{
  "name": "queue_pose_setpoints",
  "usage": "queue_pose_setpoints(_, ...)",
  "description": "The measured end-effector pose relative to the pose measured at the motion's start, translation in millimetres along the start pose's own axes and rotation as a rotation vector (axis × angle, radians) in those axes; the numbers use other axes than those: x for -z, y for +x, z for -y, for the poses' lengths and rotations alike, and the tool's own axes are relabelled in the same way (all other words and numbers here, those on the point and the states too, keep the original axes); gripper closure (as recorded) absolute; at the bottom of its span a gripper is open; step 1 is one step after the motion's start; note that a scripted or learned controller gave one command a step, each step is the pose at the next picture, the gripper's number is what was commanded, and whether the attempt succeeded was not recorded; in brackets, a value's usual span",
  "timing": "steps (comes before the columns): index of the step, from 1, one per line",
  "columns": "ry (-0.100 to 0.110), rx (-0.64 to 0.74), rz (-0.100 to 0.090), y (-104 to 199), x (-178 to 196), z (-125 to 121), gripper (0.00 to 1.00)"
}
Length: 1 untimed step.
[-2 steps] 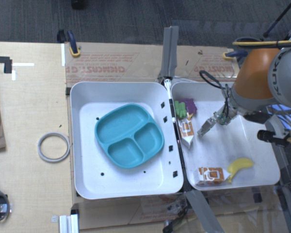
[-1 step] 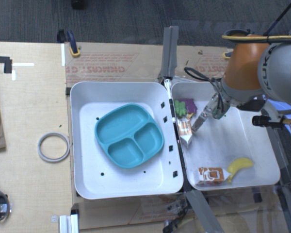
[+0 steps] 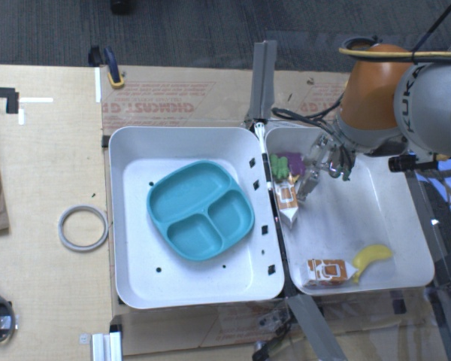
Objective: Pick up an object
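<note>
Yellow and curved, the banana [image 3: 371, 259] lies in the right bin [image 3: 406, 224] near its front right corner, stem end pointing toward a small orange and white carton [image 3: 327, 272] that rests just beside it along the front wall. Against the bin's left wall a second carton [image 3: 287, 203], white with an orange panel, stands tilted with its pointed end toward the front. Behind it, in the back left corner, sits a small cluster of green and purple pieces [image 3: 285, 165], too small to make out further.

The left bin [image 3: 128, 224] holds a teal plate [image 3: 201, 210] with three compartments, lying flat near the middle and turned at an angle to the walls.

The gripper [image 3: 310, 183] reaches down into the back left part of the right bin, its tips close to the tilted carton and the green and purple cluster. Whether its jaws are spread or closed cannot be told, and nothing can be seen held in it.

On the bench, left of the bins, lies a grey ring [image 3: 83, 227].
</note>
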<state>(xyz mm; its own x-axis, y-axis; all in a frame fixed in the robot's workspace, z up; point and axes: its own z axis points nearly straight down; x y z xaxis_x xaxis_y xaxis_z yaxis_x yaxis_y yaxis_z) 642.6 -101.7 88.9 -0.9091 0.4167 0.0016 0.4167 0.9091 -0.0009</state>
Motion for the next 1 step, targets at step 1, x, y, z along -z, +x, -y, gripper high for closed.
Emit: queue_pose_setpoints(1,0.0,0.097,-0.002,47.2,99.4,-41.5,0.0)
